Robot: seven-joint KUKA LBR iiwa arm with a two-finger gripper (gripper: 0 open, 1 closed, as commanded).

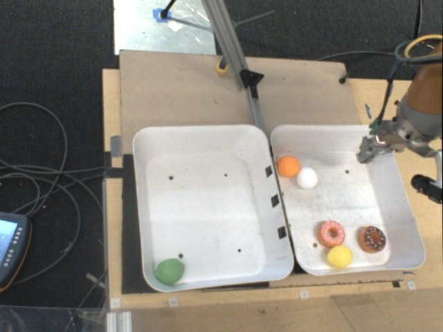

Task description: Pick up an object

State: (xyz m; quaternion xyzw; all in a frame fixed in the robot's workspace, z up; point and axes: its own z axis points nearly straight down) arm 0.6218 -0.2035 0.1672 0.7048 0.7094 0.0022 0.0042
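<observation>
We see the gripper (367, 151) over the right bin's (408, 216) far right edge; we cannot tell its jaw state. Orange ball (288, 166) and white ball (307, 178) hug the left wall, leaving bare floor between.

Orange ball (288, 166), white ball (307, 178), pink-iced doughnut (331, 233), seemingly chocolate sprinkled doughnut (372, 238), yellow lemon (339, 256), green ball (169, 271)

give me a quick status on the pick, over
End effector over right bin's upper right corner, nothing seen held. Nearest objects: white ball touching orange ball. Nothing between them and the end effector.
</observation>
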